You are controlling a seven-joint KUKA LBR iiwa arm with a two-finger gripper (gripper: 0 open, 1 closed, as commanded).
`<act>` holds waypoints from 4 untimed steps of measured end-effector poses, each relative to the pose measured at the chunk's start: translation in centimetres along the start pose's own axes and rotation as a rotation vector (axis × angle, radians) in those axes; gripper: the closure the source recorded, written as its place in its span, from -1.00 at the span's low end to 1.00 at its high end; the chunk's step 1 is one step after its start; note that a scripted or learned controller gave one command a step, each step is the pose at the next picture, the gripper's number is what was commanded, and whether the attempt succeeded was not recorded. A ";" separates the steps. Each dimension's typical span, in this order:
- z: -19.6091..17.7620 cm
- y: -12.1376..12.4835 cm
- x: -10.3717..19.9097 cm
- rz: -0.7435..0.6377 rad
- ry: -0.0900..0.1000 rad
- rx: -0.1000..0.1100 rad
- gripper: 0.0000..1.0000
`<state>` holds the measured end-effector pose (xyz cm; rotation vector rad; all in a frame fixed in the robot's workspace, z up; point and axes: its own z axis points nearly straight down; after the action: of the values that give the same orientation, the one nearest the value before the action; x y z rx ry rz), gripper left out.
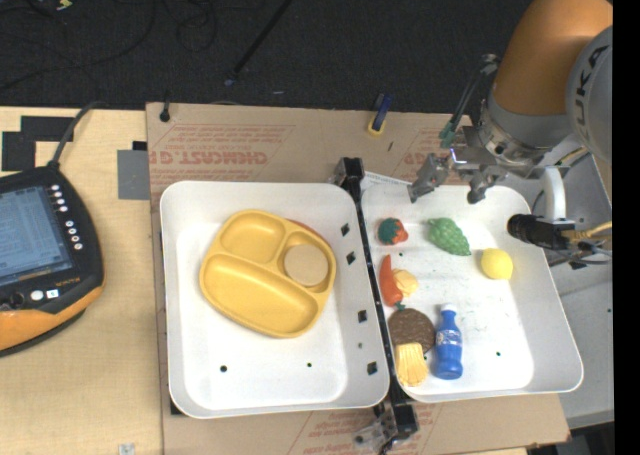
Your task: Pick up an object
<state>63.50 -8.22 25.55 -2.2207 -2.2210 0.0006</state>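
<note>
Hand [451, 177] poised over the far edge of the right bin [560, 363], fingers spread wide, nothing between them. Landmark: green leafy toy [449, 236], lying just nearer the camera than the hand and closest to it, so taken as the likely pick. Left of the green toy, a small red-and-green piece [392, 231]; right of it and slightly nearer the camera, a yellow ball [496, 264]. Nearer the camera and left of the green toy, an orange carrot-like piece [392, 281], then a brown round [409, 324], a yellow brush-like piece [411, 362] and a blue bottle [447, 344], these last few touching or nearly so. Well left of the green toy, in the left bin [190, 373], a yellow divided plate [262, 273]. Judged: green toy looks light, moulded, bumpy, probably stiff plastic; best gripped across its narrow width near the middle. Ball likely to roll off the fingers; clustered items risk a crowded grasp.
</note>
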 end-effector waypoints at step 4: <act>-4.3 1.0 21.8 -0.009 0.005 -0.011 1.00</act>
<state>64.48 13.61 29.83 -2.2136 -2.2333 -0.0170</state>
